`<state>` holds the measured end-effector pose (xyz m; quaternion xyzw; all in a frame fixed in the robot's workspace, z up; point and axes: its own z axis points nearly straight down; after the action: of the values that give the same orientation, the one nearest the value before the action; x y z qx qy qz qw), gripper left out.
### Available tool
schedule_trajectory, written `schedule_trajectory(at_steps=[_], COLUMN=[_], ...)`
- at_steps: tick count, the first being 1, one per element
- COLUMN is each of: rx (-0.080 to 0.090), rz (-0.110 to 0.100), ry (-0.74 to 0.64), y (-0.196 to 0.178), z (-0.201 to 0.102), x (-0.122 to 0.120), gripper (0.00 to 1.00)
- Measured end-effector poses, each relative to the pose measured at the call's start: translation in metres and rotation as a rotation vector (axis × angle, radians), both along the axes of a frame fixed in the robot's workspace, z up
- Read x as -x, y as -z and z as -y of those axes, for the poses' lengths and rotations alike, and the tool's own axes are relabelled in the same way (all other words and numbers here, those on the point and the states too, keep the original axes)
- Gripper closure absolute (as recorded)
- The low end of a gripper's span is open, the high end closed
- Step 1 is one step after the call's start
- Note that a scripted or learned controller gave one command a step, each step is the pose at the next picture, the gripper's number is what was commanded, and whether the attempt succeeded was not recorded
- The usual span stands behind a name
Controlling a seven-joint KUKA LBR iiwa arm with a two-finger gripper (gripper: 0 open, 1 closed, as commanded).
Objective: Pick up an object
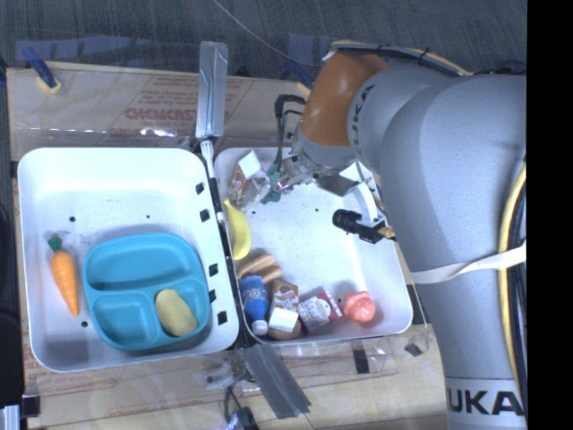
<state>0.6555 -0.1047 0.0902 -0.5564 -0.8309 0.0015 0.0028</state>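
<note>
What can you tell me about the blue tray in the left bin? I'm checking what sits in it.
The blue tray looks like smooth plastic, with rounded corners and three compartments. It lies flat in the left bin, toward the near wall. A yellow potato-like object rests in its near right compartment. A toy carrot lies just beside its left edge.

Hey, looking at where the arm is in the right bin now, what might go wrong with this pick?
The gripper sits in the far corner of the right bin, crowded against a small packet and the wall, so it might graze the rim or merely push the packet. The banana lies close by and could get nudged.
</note>
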Motion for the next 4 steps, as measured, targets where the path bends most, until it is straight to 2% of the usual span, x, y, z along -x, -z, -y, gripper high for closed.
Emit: schedule_trajectory(at_steps=[1,2,3,4], rx=[0.009,0.010,0.010,0.013], rz=[-0.001,-0.003,-0.001,0.000], ry=[-0.003,-0.003,-0.007,-0.007], y=[-0.013,-0.012,-0.023,-0.024], z=[0.005,0.005,0.005,0.006], x=[0.000,0.001,0.000,-0.001], gripper=[1.00,0.00,1.00,0.00])
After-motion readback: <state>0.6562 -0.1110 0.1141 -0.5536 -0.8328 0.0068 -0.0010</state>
